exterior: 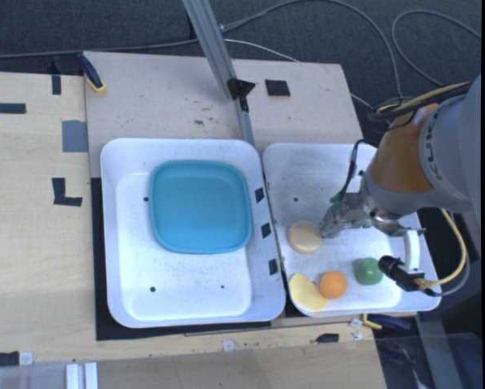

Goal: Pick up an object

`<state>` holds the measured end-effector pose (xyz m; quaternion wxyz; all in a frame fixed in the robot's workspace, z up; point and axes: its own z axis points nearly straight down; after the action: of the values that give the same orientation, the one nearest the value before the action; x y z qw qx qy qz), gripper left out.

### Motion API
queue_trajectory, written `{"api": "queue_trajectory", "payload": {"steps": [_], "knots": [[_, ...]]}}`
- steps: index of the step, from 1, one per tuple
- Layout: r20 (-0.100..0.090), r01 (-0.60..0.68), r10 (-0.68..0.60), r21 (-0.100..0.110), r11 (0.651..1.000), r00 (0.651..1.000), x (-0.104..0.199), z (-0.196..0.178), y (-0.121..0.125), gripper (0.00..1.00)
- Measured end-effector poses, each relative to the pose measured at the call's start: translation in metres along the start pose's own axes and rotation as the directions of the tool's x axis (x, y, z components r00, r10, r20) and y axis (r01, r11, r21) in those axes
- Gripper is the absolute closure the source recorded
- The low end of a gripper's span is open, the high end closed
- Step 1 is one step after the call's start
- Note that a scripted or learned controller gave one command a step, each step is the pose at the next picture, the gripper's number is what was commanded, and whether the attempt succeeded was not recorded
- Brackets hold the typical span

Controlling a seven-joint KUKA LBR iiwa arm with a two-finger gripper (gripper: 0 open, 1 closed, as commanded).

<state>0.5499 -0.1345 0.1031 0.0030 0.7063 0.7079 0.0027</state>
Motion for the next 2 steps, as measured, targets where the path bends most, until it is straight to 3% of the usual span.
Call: {"api": "queue_trajectory", "payload": {"steps": [2], "knots": [[0.000,-0.002,0.002,0.003,1.000,1.000,-0.006,-0.115,0.007,1.00]]}}
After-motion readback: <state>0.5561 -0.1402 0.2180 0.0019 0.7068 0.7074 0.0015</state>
